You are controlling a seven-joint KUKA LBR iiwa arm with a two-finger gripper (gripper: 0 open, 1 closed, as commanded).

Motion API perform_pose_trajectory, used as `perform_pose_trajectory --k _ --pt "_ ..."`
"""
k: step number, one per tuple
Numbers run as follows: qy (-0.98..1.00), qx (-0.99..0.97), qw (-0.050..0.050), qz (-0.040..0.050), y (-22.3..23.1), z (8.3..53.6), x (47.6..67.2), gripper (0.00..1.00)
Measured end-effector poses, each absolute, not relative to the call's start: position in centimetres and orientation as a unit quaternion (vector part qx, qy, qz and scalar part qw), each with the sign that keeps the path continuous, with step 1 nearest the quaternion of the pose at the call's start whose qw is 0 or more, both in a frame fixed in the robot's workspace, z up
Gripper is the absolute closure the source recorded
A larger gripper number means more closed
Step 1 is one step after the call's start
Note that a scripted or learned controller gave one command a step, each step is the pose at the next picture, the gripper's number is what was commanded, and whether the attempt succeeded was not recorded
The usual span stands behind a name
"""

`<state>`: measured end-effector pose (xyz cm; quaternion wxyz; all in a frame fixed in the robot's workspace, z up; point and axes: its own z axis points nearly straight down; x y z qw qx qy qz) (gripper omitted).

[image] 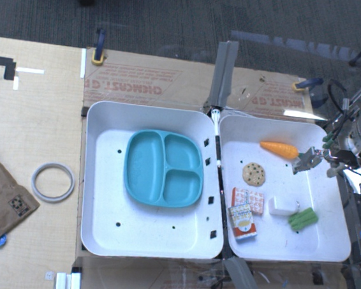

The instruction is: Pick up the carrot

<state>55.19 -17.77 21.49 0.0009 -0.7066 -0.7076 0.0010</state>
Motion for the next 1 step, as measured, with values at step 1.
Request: perform_pose_trajectory --k 1 --pt "-0.657 -0.754 0.000 0.0006 -21.60 13.16 62.20 0.00"
